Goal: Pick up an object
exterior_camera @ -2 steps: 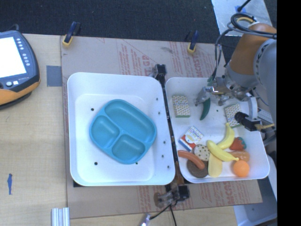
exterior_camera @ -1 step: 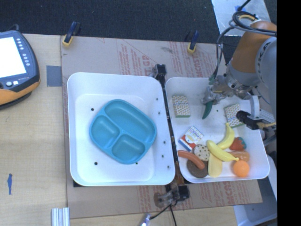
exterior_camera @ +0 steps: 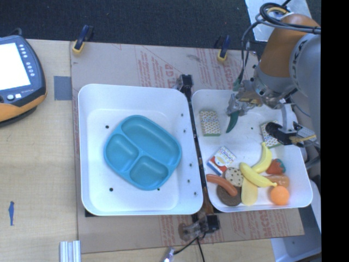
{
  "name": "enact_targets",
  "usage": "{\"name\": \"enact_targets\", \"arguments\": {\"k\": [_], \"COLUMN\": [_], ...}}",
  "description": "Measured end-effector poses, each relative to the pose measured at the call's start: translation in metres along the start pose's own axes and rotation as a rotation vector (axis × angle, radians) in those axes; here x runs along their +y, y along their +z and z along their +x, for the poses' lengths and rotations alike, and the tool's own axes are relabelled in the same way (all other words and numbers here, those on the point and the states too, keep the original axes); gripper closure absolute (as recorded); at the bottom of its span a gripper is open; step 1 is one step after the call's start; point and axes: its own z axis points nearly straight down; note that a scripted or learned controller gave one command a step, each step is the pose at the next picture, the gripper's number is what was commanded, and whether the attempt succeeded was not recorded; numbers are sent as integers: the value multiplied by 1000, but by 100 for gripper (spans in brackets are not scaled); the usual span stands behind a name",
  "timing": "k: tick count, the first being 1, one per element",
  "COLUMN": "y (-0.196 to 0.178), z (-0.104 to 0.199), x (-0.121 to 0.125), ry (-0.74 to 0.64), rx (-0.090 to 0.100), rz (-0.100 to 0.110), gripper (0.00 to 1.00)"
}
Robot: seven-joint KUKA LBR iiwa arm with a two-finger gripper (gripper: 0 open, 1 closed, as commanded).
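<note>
The gripper (exterior_camera: 234, 116) hangs over the far part of the right bin (exterior_camera: 248, 206), its dark fingers nearly together with nothing between them. The left bin (exterior_camera: 87, 146) holds a blue divided plate (exterior_camera: 143, 152). In the right bin, toy food crowds the near end (well apart from the fingers): two bananas (exterior_camera: 257, 173), a sausage (exterior_camera: 221, 184), an orange (exterior_camera: 280, 195). A small patterned sponge (exterior_camera: 210, 122) lies just beside the fingertips.

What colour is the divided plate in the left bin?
Light blue, seen in the camera view: the divided plate.
</note>
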Motion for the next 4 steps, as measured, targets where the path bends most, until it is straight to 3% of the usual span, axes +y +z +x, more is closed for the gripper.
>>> {"name": "enact_targets", "arguments": {"k": [1,2,3,4], "y": [40,-53,-112,-84], "z": [-31,-37,38,82], "x": [-41,-92,-78,-63], "ry": [0,3,1,-1], "rx": [-1,1,1,-1], "rz": [2,1,1,4], "gripper": [100,100,100,100]}}
